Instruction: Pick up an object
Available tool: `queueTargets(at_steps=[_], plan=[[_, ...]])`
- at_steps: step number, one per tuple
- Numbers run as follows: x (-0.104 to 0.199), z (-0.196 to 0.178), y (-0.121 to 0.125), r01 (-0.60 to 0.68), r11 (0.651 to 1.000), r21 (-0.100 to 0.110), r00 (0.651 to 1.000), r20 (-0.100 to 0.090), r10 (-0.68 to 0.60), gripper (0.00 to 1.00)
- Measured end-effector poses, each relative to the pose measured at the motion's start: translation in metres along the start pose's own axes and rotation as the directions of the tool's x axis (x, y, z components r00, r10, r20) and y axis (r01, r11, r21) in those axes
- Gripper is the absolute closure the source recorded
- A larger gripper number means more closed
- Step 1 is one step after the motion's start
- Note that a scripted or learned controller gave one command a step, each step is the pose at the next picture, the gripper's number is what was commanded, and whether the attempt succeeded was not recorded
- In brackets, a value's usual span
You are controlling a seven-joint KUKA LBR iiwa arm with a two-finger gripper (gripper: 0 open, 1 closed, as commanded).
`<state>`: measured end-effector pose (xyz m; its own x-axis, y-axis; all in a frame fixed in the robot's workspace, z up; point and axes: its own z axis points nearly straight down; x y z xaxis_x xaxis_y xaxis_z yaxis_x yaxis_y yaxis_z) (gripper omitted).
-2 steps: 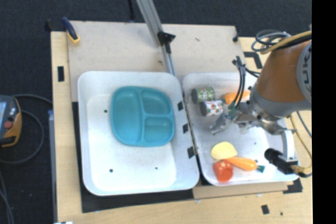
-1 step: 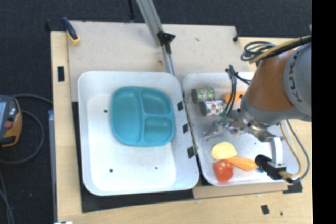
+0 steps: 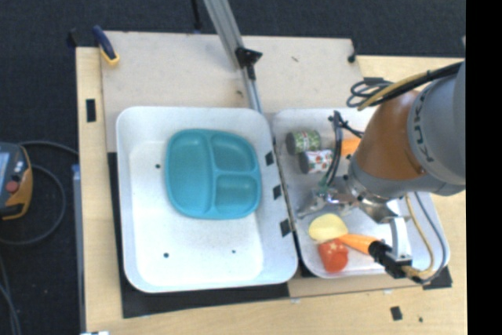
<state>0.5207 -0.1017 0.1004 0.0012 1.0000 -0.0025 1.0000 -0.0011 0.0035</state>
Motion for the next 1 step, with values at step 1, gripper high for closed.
queueTargets(at_steps=[1], plan=[[-0.002,-0.0137,0.0021,-0.007,1.0,-0.007,1.0,0.001,0.007,1.0]])
